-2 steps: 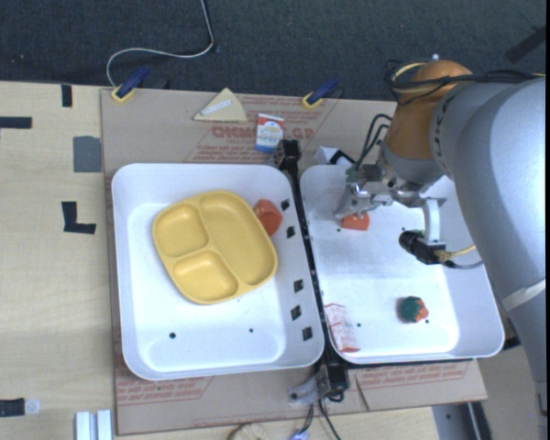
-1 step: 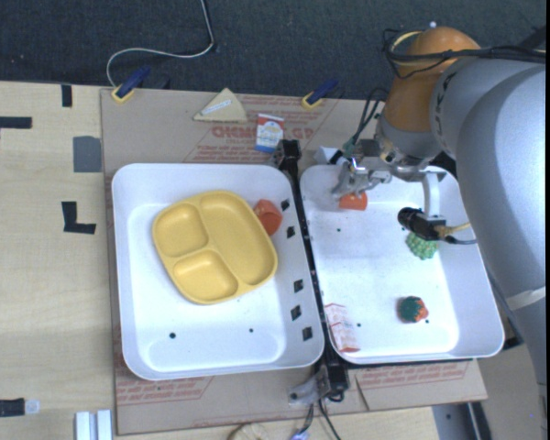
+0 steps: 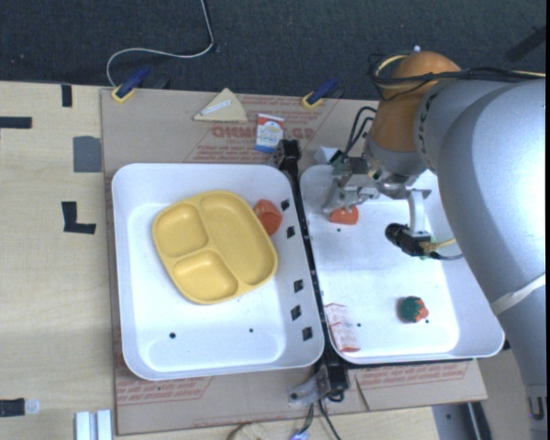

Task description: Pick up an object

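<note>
Here, the gripper (image 3: 348,200) is lowered into the upper left part of the right bin (image 3: 376,346), close to the divider between the two bins. A small orange-red object (image 3: 346,215) lies on the bin floor directly beneath the gripper, at the tip end of the tool. Whether the tool has released, clenched, or taken hold of this object cannot be told from the camera view, since the wrist hardware and cabling mask the contact zone.

The decisive relation is vertical: the orange-red object sits just under and slightly toward the viewer from the end effector, so a grasp would seem to need little or no sideways travel. The object appears compact, with no clear long axis to align to.

A green and orange object (image 3: 412,309) rests well apart, in the lower right part of the same bin, and a printed packet (image 3: 340,326) lies against the divider at the bottom left of that bin.

In the left bin (image 3: 137,337), a yellow divided tray (image 3: 214,245) lies tilted in plan, and an orange cup (image 3: 269,215) touches its upper right edge. Both are across the divider from the gripper and are judged less likely targets.
</note>
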